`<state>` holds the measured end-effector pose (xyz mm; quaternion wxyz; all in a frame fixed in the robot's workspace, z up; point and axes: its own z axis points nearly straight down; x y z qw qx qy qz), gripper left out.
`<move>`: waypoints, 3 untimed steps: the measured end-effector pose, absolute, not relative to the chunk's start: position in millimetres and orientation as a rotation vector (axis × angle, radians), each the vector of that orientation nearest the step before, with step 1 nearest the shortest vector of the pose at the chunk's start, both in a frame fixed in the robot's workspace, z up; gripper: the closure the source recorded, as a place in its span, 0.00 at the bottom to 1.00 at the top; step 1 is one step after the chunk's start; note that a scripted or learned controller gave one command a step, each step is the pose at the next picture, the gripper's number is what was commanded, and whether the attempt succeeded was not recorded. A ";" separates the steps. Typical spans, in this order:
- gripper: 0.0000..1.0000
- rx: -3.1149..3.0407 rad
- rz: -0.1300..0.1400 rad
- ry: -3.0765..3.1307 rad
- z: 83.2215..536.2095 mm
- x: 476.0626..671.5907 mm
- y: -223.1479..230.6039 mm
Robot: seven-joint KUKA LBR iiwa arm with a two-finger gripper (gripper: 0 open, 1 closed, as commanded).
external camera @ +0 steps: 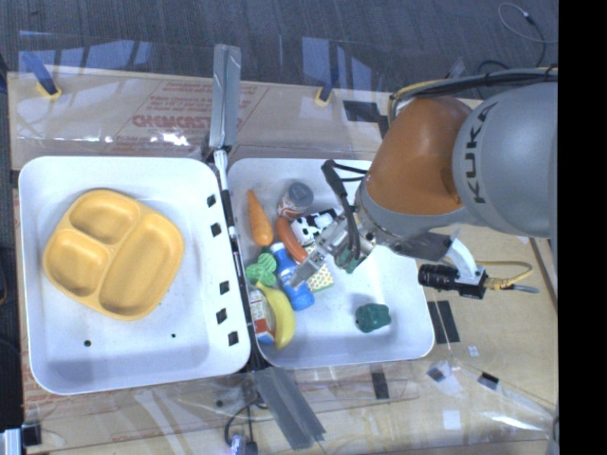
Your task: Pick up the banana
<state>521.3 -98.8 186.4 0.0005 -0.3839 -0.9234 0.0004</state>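
The banana [279, 313] lies in my right bin [403, 349], close to its left wall and toward the near edge, curving from beside the blue bottle down toward the near left corner. A small bottle with a red and white label [259, 317] lies just beside the banana along the wall. Just above the banana sit a green toy [262, 272] and a blue bottle [292, 280], and farther back a carrot [259, 217] lies near the left wall. My pincer [308, 275] reaches down over the blue bottle, just above the banana's upper end; I cannot tell how it is set or whether it has hold of anything. A dark green piece [373, 318] rests alone toward the near right corner of this bin. In the left bin [57, 358] a yellow divided tray [112, 252] sits toward the left side.
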 end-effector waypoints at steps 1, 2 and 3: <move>0.00 -1.162 0.001 -2.916 191.4 477.3 2.9; 0.00 -1.337 -0.001 -2.845 293.6 477.4 -13.9; 0.00 -1.193 0.003 -2.903 201.6 475.7 37.4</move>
